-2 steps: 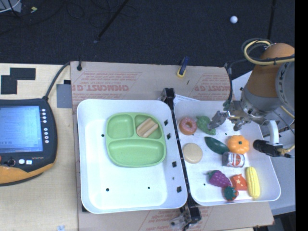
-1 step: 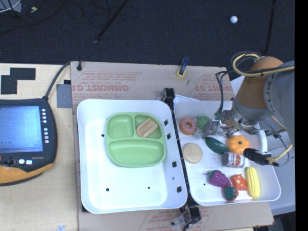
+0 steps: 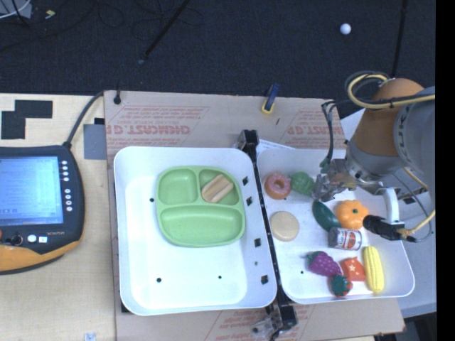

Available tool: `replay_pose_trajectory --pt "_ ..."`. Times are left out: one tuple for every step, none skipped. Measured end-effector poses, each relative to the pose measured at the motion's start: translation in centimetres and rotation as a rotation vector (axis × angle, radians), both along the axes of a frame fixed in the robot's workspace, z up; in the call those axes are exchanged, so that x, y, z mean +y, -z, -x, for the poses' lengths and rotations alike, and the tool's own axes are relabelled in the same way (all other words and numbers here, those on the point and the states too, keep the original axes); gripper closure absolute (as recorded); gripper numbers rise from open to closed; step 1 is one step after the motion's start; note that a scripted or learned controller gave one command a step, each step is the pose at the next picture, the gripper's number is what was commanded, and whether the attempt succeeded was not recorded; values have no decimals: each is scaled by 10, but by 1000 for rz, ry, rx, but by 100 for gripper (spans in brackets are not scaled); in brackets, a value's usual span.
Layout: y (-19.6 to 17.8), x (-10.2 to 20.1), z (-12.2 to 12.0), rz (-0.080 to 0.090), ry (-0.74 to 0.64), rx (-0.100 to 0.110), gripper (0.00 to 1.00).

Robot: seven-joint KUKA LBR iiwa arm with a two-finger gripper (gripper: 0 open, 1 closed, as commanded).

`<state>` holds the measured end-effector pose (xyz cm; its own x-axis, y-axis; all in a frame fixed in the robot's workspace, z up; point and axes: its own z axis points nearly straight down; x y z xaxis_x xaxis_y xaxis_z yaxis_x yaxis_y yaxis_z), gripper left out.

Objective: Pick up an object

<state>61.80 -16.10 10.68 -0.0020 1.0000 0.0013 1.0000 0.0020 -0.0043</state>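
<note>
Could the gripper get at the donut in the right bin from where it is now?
Probably yes. The donut lies uncovered near the bin's upper left, apart from its neighbours, and the gripper sits just to its right, past the green item.

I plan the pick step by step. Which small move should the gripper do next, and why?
Probably lower the gripper a little onto the green toy beside it. It hovers at the right bin's upper part with nothing visibly held, and that toy lies nearest.

Bright, even overhead light, soft shadows, slightly soft low-resolution picture
</note>
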Motion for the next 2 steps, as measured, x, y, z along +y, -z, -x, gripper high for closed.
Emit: replay_pose_trajectory --pt "-57 -8 6 2 4 -6 100" --pt "-116 -5 -3 2 1 -8 100"
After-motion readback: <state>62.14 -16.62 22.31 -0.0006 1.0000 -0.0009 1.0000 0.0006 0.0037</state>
